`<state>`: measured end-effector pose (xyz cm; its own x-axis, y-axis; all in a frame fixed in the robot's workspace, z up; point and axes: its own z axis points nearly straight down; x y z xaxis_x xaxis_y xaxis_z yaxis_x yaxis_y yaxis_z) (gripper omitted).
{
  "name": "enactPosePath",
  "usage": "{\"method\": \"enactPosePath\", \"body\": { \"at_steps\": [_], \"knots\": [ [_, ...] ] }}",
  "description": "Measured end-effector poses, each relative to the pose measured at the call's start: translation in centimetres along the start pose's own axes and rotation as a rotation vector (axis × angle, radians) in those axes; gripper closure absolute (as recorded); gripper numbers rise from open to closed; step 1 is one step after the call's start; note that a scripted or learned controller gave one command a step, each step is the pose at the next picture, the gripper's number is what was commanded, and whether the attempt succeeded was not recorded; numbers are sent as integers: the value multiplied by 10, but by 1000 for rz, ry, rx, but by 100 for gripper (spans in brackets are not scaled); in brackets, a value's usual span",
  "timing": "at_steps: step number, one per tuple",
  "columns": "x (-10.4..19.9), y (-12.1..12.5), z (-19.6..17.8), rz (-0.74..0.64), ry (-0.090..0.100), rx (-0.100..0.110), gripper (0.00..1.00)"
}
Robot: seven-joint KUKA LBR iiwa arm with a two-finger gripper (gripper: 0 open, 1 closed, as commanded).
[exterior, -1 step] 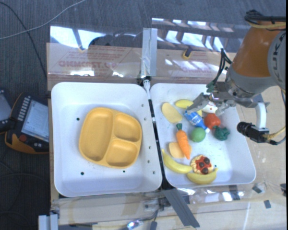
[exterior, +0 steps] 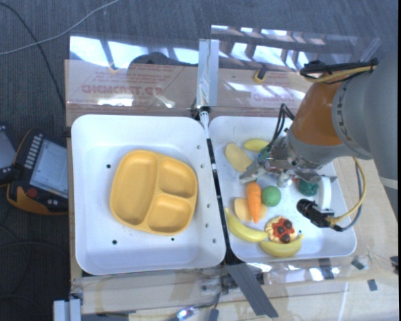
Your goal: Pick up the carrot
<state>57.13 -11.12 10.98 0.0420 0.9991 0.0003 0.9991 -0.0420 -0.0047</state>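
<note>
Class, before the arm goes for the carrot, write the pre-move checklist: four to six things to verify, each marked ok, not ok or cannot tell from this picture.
1. Carrot lies in the right bin, in plain sight: ok.
2. Tool is over the right bin, up and right of the carrot, not yet on it: ok.
3. Room around the carrot: green ball touches its right side, banana lies just below: not ok.
4. Tool carries nothing: cannot tell.
5. Yellow tray sits in the left bin, away from the path: ok.
</note>
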Motion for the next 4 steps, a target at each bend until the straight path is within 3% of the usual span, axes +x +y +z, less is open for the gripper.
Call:
{"method": "enactPosePath", "body": {
  "at_steps": [1, 2, 3, 4],
  "knots": [
    [75, 19, -73, -67, 0, -3, 0],
    [42, 28, -119, -24, -2, -3, 0],
    [12, -30, 17, -16, 0, -5, 0],
    [13, -30, 8, -16, 1, -4, 100]
  ]
}}
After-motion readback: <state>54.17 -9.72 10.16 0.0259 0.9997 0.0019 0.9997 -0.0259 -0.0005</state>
